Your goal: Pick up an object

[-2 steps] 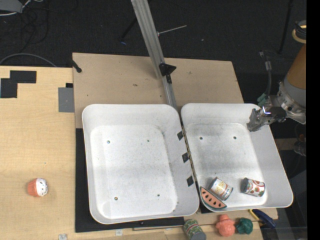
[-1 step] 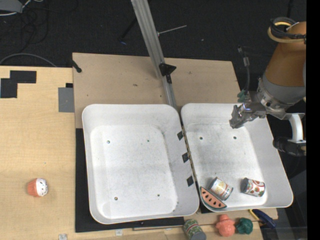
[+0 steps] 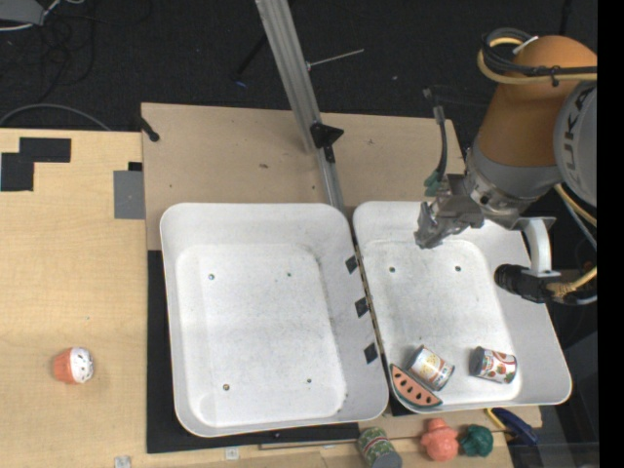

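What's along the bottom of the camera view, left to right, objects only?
Orange-and-white ball → watermelon slice → silver can → red-and-white can.

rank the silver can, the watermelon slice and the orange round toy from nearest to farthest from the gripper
From the gripper:
1. silver can, near end of the right bin.
2. watermelon slice, just beyond the can at the bin's near-left corner.
3. orange round toy, far left on the bench.
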`<state>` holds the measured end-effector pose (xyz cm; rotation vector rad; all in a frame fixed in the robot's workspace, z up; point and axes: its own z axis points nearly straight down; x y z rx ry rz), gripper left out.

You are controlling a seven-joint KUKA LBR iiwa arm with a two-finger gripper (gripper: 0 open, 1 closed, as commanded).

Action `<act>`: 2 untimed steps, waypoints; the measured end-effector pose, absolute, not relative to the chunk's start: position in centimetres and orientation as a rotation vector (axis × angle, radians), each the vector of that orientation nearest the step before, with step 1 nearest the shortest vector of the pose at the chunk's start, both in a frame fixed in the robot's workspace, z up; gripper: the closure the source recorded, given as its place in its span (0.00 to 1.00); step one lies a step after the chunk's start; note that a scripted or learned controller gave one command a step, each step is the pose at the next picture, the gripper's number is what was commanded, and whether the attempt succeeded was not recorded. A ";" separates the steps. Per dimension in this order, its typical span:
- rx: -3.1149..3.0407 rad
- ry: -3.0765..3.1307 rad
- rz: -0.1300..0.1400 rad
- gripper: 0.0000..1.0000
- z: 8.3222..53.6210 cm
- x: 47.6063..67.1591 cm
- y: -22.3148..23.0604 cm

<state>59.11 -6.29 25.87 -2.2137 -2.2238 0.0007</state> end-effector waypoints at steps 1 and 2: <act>-2.213 -2.222 0.003 1.00 24.2 60.4 -1.1; -2.216 -2.223 0.001 1.00 24.4 60.9 3.2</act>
